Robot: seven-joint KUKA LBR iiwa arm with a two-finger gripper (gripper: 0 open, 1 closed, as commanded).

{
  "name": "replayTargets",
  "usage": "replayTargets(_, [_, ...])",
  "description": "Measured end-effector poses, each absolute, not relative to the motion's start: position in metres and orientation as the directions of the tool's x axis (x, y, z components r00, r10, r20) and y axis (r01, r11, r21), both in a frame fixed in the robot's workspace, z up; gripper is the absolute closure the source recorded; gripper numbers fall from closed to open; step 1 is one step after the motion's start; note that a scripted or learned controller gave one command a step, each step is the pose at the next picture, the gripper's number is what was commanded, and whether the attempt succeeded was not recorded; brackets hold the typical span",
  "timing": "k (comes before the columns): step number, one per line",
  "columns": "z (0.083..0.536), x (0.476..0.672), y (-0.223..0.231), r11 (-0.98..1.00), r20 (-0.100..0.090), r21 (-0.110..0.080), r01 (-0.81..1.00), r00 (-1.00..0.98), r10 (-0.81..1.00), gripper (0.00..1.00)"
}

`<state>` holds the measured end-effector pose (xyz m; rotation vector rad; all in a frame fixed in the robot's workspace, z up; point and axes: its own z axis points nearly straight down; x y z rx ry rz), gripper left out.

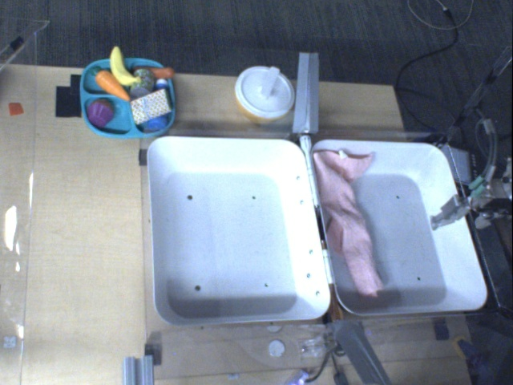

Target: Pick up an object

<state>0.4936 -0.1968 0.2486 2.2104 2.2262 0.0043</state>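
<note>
Dark carpet floor (200,14), pale wooden bench (72,239).

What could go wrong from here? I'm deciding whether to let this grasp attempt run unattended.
1. The pink cloth lies limp along the right bin's left wall, so a grasp may catch a fold that slips free.
2. The gripper sits at that bin's right rim, across from the cloth; a low move could clip the rim.
</note>
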Motion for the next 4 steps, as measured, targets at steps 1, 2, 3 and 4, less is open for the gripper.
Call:
replayTargets(1, [0.260, 0.496, -0.196, 0.013, -0.003, 0.012, 1.000, -0.013, 1.000, 1.00])
replayTargets(2, [0.260, 0.496, -0.196, 0.013, -0.003, 0.012, 1.000, -0.012, 1.000, 0.00])
replayTargets(3, [0.208, 0.513, -0.122, 0.100, -0.001, 0.004, 0.995, -0.100, 0.995, 0.00])
replayTargets(4, [0.096, 0.536, -0.093, 0.245, -0.003, 0.009, 0.970, -0.245, 0.970, 0.00])
